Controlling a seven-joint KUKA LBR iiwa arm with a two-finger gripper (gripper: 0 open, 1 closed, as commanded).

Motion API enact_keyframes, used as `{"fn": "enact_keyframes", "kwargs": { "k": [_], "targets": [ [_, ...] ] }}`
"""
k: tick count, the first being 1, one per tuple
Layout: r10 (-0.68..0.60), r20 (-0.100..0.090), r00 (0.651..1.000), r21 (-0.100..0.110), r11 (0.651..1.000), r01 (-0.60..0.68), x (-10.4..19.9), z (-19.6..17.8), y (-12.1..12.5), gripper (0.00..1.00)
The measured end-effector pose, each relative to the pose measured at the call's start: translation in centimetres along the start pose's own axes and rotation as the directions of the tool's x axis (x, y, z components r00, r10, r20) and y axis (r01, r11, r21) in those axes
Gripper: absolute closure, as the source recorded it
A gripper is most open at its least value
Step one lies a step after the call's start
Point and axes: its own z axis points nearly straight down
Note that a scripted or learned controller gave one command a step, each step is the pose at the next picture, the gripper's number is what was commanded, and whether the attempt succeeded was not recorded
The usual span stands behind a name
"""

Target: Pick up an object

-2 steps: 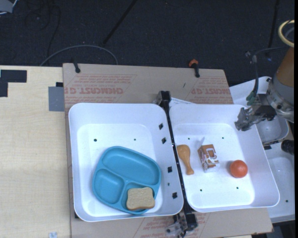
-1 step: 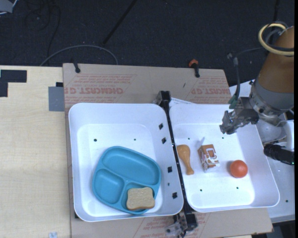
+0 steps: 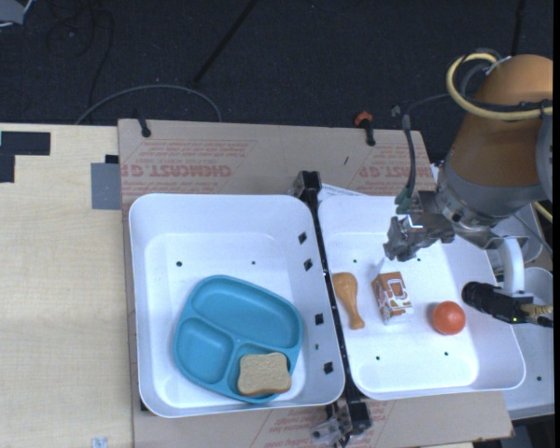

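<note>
Camera view showed my gripper [image 3: 403, 244] hanging over the right bin [image 3: 504, 367], near its back half, just above and behind the small orange-and-white carton [image 3: 392, 297]. Nothing sat between my fingers, so I judged the pick not yet made: I was positioned over the objects, with the descent, the grasp and the lift all left to do. Whether my fingers stood wide or narrow I could not tell; from that slant they read as one dark cluster.

The carton lay nearest to me, on the bin floor about midway across. Just to its left lay a toy chicken drumstick [image 3: 347, 299], tan and slender, close to the divider between the bins. To the carton's right, apart from it, sat a red tomato [image 3: 448, 317], perhaps a toy, though I could not be sure at that size. The left bin [image 3: 149, 250] held a blue divided plate [image 3: 233, 334] with a slice of bread [image 3: 263, 373] in its lower right compartment.

The drumstick lay near the carton, so I judged a wide approach might nudge it. The tomato looked apt to roll.
</note>
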Motion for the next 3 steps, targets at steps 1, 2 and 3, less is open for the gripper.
{"fn": "enact_keyframes", "kwargs": {
  "k": [1, 2, 3],
  "targets": [
    [0.001, 0.001, 1.000, 0.001, 1.000, -0.001, 4.7, 0.3, -1.5, 1.00],
    [0.001, 0.002, 1.000, 0.002, 1.000, -0.001, 8.6, 2.4, -3.2, 1.00],
    [0.000, 0.002, 1.000, 0.002, 1.000, 0.000, 13.7, 2.9, -3.7, 1.00]
  ]
}}
